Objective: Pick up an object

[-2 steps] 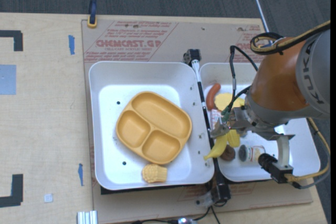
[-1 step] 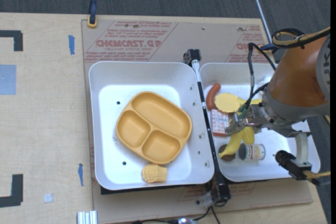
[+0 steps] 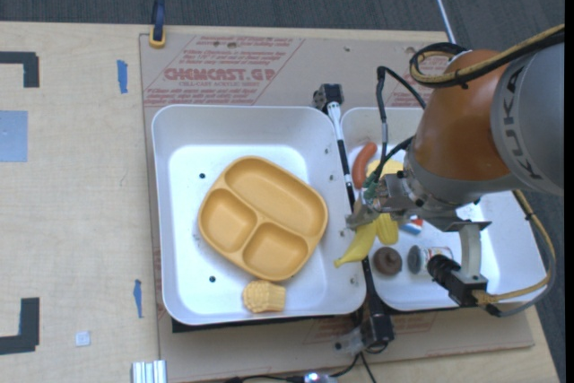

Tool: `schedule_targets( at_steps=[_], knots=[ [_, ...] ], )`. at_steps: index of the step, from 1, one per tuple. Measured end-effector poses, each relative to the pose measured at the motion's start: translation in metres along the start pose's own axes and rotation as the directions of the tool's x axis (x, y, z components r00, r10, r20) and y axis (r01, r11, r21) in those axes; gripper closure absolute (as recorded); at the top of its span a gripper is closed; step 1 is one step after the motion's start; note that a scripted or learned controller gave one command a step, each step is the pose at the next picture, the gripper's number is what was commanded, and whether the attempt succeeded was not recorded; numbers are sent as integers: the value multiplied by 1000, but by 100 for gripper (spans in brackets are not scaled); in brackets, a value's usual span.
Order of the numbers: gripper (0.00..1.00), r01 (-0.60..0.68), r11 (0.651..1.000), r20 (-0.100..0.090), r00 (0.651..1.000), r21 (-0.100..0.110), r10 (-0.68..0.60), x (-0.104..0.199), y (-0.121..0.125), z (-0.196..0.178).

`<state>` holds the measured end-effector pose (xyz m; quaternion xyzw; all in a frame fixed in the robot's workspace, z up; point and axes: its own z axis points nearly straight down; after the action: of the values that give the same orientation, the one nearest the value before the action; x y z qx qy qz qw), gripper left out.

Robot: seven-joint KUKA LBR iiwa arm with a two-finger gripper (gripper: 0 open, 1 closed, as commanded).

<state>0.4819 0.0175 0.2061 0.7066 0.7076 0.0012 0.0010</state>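
Note:
My gripper (image 3: 370, 204) hangs over the left side of the right bin (image 3: 529, 278), under the orange wrist band. Just below it lies a yellow banana (image 3: 360, 245), its tip reaching across the divider between the two bins; the wrist covers its upper end. A red-orange hot dog (image 3: 363, 161) lies just behind the gripper. In front sit a brown round piece (image 3: 387, 261) and a small grey piece (image 3: 414, 259). The arm hides much of the right bin's floor.
The left bin (image 3: 175, 184) holds a yellow three-part plate (image 3: 262, 217) and a corn cob (image 3: 264, 296) near its front wall. Cables run along the divider and over the right bin. Brown board lies behind both bins.

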Motion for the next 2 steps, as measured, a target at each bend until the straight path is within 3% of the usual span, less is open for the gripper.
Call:
schedule_targets(
  at_steps=[1, 2],
  knots=[
    [100, -2, 1000, 0, 1000, 5, 2, -33, -3, 22],
    [100, -2, 1000, 1, 1000, 0, 2, -51, -2, 13]
  ],
)
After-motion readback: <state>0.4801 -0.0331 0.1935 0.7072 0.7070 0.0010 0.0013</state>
